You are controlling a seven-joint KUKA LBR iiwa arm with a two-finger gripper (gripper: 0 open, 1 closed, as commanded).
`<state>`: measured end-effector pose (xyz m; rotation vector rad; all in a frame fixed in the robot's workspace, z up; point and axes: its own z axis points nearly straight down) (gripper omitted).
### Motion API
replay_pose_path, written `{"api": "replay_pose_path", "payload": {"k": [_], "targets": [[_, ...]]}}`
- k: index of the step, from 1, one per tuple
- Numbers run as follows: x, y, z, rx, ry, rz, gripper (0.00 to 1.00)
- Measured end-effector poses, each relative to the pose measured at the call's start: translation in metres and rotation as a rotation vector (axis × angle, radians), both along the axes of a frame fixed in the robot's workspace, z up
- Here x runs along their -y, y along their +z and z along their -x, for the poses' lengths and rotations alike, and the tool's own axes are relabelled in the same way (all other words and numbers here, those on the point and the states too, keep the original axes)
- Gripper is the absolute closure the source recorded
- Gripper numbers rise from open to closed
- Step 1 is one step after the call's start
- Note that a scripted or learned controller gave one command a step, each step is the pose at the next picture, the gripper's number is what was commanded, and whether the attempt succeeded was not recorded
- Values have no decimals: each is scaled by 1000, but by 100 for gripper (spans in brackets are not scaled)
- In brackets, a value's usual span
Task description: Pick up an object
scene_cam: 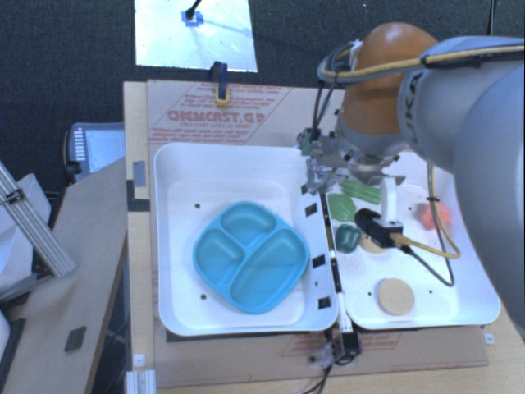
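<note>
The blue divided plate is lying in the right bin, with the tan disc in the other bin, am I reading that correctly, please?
Not quite: the camera view shows the blue divided plate lying in the left bin, not the right one. The tan disc is indeed in the other bin, the right bin.

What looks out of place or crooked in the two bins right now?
Nothing is spilled or broken. The blue divided plate lies turned at an angle in the left bin, not square to its walls. In the right bin, the small things crowd near the gripper, while the round tan disc lies apart.
</note>
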<state>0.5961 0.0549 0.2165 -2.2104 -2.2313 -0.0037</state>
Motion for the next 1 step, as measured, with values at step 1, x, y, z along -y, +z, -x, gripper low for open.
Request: {"api": "replay_pose_path", "payload": {"k": [1], "targets": [[-47,-2,0,1,-2,2,100]]}}
